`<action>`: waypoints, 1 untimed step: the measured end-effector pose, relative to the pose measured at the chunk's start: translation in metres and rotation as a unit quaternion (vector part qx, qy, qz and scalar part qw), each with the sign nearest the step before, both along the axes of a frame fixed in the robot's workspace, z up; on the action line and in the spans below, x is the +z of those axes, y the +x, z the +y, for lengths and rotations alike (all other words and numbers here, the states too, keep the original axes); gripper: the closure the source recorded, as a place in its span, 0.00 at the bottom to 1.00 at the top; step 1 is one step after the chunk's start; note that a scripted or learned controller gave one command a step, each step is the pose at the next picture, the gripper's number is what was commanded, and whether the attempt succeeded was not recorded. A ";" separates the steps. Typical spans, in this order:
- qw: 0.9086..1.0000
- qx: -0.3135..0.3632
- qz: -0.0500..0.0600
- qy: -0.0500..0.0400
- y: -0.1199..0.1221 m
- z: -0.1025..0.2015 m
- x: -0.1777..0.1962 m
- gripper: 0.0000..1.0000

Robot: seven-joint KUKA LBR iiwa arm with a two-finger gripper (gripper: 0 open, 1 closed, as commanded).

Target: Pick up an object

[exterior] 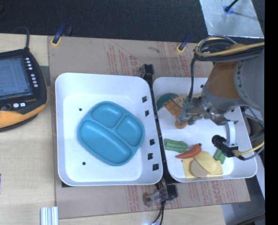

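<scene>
Hand low over the right bin's toys

We see the hand point(189, 112) just above an orange-brown toy point(180, 122); we cannot tell its opening or any hold.

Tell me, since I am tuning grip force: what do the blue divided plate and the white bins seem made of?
The blue divided plate looks like moulded plastic, matte, with soft rounded compartment edges. The white bins look like smooth plastic with rounded rims and a slight sheen, though thin coated metal cannot be ruled out.
</scene>
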State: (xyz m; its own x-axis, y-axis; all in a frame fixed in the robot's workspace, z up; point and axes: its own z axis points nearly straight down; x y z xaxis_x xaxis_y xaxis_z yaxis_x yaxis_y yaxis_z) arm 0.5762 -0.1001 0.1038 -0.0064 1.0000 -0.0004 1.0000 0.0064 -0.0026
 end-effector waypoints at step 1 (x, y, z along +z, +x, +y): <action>1.000 0.000 -0.002 0.001 -0.044 0.044 0.093 1.00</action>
State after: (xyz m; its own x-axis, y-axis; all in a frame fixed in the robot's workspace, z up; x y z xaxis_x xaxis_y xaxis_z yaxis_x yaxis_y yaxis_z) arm 0.5318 -0.0564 0.1968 -0.0071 1.0000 0.0024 1.0000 0.0071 0.0012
